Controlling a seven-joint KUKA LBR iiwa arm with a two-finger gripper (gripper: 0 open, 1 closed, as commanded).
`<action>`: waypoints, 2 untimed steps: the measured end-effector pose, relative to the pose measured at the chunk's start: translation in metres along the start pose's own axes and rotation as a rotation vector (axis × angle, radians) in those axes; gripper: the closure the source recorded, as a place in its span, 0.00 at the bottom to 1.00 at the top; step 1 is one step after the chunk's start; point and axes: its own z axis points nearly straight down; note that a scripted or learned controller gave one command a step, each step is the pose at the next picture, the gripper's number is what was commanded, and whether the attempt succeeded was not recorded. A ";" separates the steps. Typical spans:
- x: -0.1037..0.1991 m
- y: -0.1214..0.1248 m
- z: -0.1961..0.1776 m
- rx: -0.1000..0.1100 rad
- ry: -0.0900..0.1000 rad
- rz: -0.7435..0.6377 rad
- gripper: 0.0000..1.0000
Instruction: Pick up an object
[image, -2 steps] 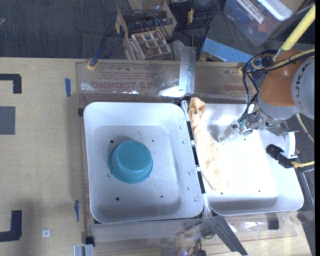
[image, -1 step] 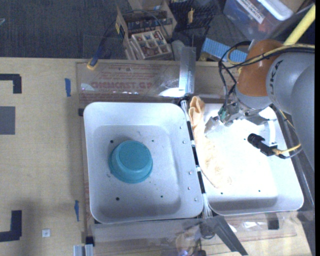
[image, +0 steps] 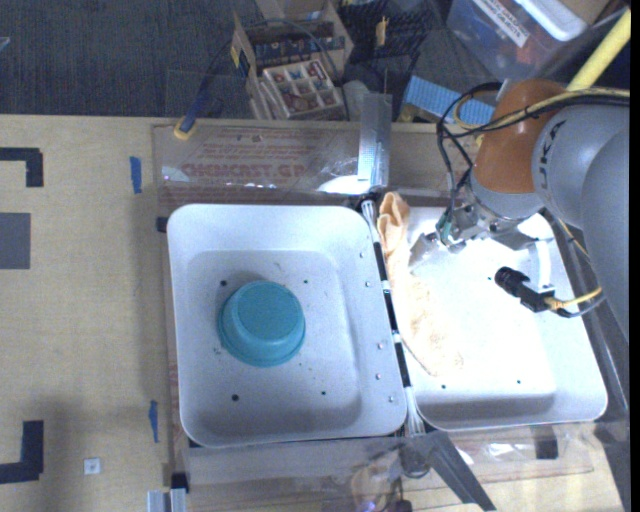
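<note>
two white bins (image: 190, 260) on a tan bench (image: 80, 330), cluttered dark floor behind.

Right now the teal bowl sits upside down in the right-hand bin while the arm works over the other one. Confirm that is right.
Not quite. The camera view shows the teal bowl upside down in the left-hand bin, not the right-hand one. The arm works over the other one, the right-hand bin, with its gripper near that bin's upper left corner.

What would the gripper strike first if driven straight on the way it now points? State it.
Probably the crumpled tan cloth lying along the left wall of the right white bin: the gripper points down-left toward it. Depth is unclear; it might reach the bin floor first.
</note>
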 end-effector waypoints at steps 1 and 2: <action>0.081 -0.022 -0.099 -0.002 0.005 0.004 0.00; 0.084 0.035 -0.124 -0.008 0.000 -0.279 0.00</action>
